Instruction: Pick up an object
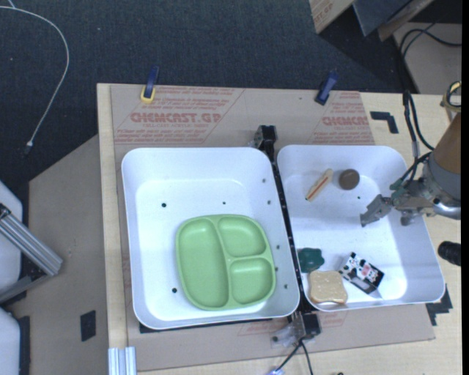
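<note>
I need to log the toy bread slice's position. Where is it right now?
The tan toy bread slice lies at the near edge of the right white bin, by the divider, just below the small green object and left of the black-and-white patterned piece.

A dark blue-grey carpeted floor is seen behind and to the left of a brown cardboard-covered bench top, on which red lettering is printed. Two clamps are fixed along the bench's far edge, one yellow and blue, the other blue. A thin white cable is trailed across the carpet left of the bench. An aluminium extrusion rail is placed further left, low down. Cardboard boxes are stacked beyond the bench's far right corner. Even, diffuse lighting is cast throughout.
</note>
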You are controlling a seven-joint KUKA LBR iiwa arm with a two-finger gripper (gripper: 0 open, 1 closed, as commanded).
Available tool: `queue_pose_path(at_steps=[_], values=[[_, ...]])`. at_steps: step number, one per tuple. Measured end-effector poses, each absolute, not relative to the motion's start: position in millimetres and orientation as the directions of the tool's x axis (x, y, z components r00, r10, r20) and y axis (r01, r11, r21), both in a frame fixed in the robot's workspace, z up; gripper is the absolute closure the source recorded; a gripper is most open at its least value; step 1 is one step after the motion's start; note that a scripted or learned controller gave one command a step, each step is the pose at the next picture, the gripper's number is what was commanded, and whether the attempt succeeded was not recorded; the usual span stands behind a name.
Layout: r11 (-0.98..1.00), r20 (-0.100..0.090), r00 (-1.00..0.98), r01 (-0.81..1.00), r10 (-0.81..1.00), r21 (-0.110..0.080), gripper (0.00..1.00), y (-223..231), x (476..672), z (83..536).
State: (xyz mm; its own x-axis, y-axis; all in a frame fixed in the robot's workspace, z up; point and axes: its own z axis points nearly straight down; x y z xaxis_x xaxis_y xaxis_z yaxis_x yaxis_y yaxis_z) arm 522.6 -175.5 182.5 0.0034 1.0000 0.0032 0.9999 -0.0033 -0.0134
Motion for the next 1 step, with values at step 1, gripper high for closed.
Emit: queue_pose_path(at_steps=[1], values=[[0.000, 0.000, 0.000, 1.000, 1.000, -0.001, 0.00, -175.2, 525.9, 188.9]])
